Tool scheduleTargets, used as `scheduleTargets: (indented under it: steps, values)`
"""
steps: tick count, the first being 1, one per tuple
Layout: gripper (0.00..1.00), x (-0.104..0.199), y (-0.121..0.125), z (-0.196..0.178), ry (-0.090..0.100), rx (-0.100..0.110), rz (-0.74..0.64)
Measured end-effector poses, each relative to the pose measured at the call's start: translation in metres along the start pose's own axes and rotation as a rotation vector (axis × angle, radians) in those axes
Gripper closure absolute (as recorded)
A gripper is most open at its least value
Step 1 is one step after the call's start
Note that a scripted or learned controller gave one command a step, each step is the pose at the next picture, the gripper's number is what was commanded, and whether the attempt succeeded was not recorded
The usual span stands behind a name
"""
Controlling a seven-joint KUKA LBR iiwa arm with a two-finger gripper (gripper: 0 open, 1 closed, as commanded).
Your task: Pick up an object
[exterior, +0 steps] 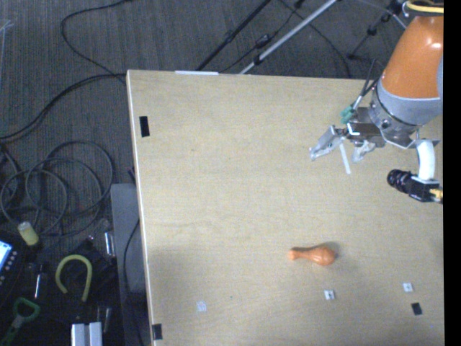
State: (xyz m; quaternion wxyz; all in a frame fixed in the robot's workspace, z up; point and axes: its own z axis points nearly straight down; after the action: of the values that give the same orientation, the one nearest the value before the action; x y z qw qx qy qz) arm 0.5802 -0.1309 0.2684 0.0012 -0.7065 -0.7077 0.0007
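Note:
A small orange, pear-shaped object point(314, 254) lies on its side on the tan bench top point(230, 193), toward the front right, with its thin end pointing left. My gripper point(333, 156) hangs at the right side of the bench, well behind the orange object and slightly to its right. Its two pale fingers point(321, 148) are spread apart, open, with nothing between them. The arm's grey wrist and orange band point(414, 56) rise to the upper right.
Small square markers point(329, 294) dot the bench's front right, and a black tag point(145, 126) sits near its left edge. Cables point(57, 186) and tools lie on the dark floor to the left. Tripod legs point(302, 16) stand beyond the far edge.

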Motion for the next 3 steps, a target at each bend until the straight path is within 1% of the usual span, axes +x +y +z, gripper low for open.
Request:
scheduleTargets:
  steps: [1, 2, 3]
  values:
    - [0.00, -0.041, 0.054, 0.066, -0.003, -0.001, -0.069]
    - [0.00, -0.066, 0.088, 0.154, -0.003, -0.001, -0.211]
    - [0.00, -0.044, 0.087, 0.177, -0.002, -0.003, -0.573]
